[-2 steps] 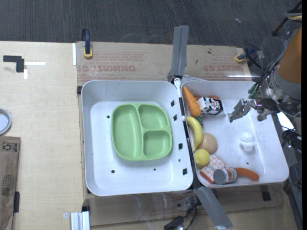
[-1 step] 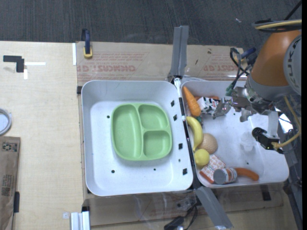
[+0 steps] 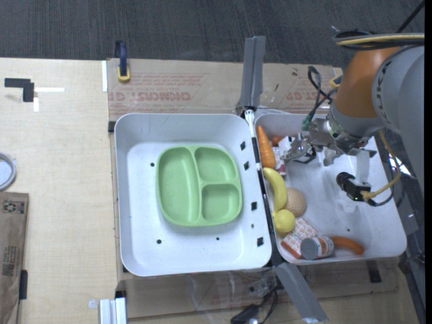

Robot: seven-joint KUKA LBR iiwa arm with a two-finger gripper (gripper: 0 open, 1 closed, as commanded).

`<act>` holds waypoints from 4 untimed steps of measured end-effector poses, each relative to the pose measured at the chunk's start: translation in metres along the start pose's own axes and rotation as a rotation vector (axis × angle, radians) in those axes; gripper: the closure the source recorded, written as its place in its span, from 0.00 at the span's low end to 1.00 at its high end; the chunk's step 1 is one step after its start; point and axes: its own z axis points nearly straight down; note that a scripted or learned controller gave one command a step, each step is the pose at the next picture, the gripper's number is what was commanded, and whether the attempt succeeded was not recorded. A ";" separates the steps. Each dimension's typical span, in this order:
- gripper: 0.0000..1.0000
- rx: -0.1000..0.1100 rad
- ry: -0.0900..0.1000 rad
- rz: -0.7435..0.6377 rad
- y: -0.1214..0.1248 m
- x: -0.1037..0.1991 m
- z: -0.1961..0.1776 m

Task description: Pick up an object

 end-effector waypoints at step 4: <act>0.00 0.100 0.016 0.084 0.025 -0.009 0.026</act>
